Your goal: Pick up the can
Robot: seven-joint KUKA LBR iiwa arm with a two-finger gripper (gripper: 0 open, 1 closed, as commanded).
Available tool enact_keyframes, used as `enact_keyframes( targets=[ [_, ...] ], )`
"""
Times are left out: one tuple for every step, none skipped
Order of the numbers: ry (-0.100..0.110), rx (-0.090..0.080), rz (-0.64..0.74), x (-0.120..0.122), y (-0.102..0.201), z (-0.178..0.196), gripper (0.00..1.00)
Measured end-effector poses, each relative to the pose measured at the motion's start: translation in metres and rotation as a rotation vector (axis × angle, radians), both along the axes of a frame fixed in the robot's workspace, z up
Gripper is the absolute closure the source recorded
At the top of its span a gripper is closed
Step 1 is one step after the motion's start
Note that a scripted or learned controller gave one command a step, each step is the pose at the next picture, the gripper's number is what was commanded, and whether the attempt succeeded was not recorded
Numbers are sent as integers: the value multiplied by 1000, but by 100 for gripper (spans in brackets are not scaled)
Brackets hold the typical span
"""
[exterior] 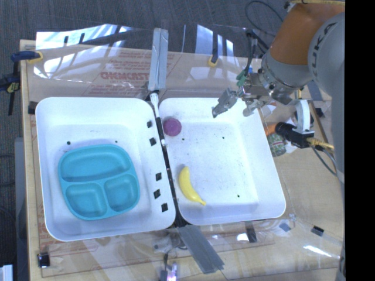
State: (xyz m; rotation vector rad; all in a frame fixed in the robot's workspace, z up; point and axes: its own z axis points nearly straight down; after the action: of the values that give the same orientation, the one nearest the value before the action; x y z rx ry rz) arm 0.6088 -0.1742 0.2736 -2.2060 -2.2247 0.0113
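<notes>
A small can (275, 141) with an orange end and a greenish label lies on the bench just outside the right bin's right wall (270, 167), partly hidden by a black fitting on the arm. My gripper (237, 108) hangs over the right bin's far edge, left of and beyond the can. Its two fingers (223, 106) are spread apart with nothing between them, so it is open.
A purple ball (171, 126) sits in the right bin's far left corner, and a banana (190, 186) lies near its front left. The left bin (47, 127) holds a blue divided plate (98, 180). Cables trail by the arm (304, 40) at right.
</notes>
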Motion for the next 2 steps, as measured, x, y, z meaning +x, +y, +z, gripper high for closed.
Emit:
enact_keyframes(
  targets=[
    [-2,-1,-89,38,-25,-44,0],
    [-1,1,66,-9,7,-102,0]
  ],
)
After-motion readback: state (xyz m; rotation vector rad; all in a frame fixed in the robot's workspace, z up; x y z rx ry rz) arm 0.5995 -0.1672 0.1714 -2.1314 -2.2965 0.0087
